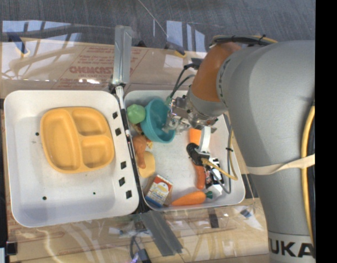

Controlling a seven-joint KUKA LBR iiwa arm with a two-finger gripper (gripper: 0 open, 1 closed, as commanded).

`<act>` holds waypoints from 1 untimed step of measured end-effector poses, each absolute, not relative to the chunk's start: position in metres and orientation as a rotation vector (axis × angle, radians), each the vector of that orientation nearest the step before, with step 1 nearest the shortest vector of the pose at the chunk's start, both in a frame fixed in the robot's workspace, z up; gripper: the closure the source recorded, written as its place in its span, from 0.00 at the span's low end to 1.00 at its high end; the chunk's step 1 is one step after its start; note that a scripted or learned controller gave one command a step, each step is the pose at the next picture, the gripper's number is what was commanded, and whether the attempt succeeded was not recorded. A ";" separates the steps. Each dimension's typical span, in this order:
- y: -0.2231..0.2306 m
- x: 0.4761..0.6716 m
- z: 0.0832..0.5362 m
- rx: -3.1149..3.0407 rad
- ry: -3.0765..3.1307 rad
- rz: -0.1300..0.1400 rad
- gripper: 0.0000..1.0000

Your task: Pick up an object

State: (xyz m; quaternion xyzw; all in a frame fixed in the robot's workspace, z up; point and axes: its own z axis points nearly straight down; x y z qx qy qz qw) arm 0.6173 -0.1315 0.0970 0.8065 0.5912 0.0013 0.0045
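My gripper (pixel 175 120) is down in the right bin (pixel 234 193), at the right rim of a teal bowl (pixel 156 122) that lies tilted on its side near the bin's back left. The wrist and its bracket hide the spot where the gripper meets the bowl. A green ball (pixel 136 113) sits just left of the bowl. Below the bowl lie an orange toy (pixel 141 149) and a yellow piece (pixel 148 165). At the bin's front are a small printed box (pixel 159 191) and a carrot (pixel 188 199).
The left bin (pixel 26 201) holds a yellow divided plate (pixel 76 138). An orange-and-white tool (pixel 196 137) and other small items (pixel 205 171) lie along the right bin's right side, under the arm. The big grey arm covers the bin's right edge.
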 end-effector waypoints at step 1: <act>-0.111 0.654 0.093 2.607 1.753 -0.021 0.00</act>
